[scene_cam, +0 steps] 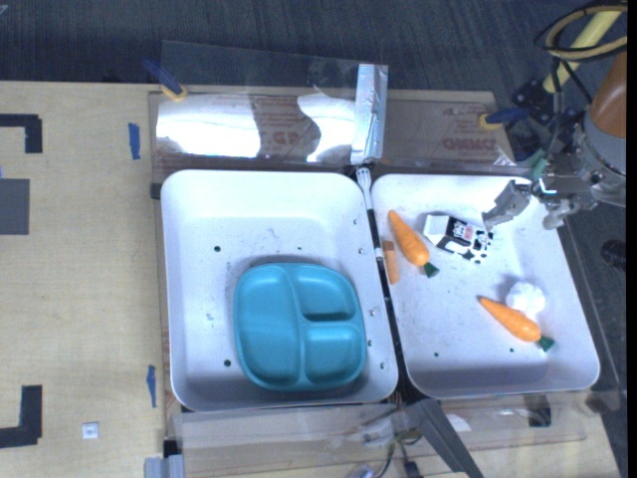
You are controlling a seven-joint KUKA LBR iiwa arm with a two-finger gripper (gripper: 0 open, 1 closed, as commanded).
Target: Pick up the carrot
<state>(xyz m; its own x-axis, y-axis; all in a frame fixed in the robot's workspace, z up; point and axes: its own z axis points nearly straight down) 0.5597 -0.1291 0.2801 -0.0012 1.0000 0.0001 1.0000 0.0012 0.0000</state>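
Two carrots are recorded in the right bin [572, 361]. The first carrot [409, 239] lies near the bin's left wall, its long axis running from about 11 o'clock at the orange tip to 5 o'clock at the green stem end. The second carrot [512, 320] lies toward the bin's lower right, its axis running from 10 o'clock to 4 o'clock, just beside a white ball [527, 296]. A small black-and-white item [458, 234] rests between the first carrot and the pincer [503, 207]. The pincer is seen at the bin's upper right, above the rim area, with nothing observed between its fingers; how far it is parted cannot be told from this view. From the pincer, the first carrot lies at roughly 8 o'clock, and the second at roughly 6 o'clock. Neither carrot is touched. It is judged that either approach calls for alignment across the carrot's long axis. A blue sectioned tray [299, 324] occupies the left bin [189, 217].
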